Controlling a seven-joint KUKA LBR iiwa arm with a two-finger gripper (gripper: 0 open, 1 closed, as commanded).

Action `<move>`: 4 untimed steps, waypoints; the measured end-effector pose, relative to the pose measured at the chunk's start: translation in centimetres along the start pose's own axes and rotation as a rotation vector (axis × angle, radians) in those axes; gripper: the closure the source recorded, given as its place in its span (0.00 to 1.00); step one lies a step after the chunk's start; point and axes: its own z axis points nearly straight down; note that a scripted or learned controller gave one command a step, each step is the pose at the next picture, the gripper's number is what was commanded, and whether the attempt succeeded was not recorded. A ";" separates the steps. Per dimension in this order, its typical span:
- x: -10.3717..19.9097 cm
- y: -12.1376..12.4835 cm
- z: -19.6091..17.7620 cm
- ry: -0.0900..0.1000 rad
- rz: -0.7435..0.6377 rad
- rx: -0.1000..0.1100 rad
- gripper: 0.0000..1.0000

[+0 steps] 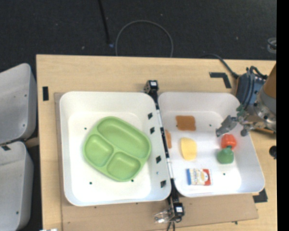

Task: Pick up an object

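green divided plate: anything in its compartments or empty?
Empty. All three compartments of the green plate show bare green; it lies flat in the left bin.

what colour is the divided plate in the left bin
Light green, seen in the camera view: the divided plate lies in the left bin.

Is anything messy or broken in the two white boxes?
Nothing looks broken or spilled. The green plate sits a bit crooked in the left bin, and a small orange thing is pushed against the right bin's inner wall.
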 end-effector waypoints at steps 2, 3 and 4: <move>0.9 0.0 4.9 -0.004 -0.002 -0.007 0.00; 0.7 0.9 8.1 -0.006 -0.002 -0.028 0.00; 1.2 1.1 11.0 0.009 -0.006 -0.008 0.00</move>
